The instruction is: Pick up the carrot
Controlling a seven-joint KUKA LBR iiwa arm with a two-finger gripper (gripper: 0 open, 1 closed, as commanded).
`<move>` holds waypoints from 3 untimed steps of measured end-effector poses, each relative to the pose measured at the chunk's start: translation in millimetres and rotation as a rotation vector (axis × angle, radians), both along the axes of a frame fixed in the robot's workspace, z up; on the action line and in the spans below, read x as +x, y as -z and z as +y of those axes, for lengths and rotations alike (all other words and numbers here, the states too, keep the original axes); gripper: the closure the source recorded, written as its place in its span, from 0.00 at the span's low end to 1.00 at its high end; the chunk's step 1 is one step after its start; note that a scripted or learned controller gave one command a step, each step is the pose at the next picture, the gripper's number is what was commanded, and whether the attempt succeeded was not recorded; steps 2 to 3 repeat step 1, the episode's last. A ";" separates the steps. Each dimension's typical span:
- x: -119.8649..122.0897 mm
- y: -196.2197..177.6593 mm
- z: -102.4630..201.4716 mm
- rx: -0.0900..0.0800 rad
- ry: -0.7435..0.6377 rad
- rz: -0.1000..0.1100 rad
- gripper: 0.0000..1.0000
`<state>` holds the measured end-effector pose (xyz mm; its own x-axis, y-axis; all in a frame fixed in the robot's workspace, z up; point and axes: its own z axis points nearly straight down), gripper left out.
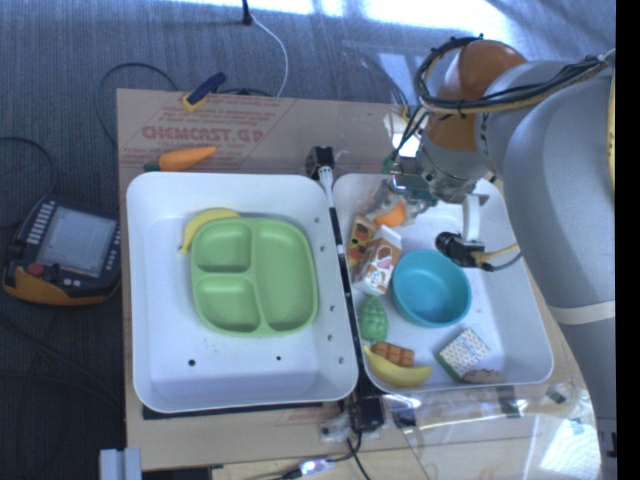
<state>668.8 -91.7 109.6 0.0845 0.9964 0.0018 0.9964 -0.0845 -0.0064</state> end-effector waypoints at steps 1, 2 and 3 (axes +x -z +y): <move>-56.3 -76.2 60.4 -0.002 0.133 -0.006 1.00; -56.3 -76.2 60.4 -0.002 0.133 -0.006 1.00; -56.3 -76.2 60.4 -0.002 0.133 -0.006 1.00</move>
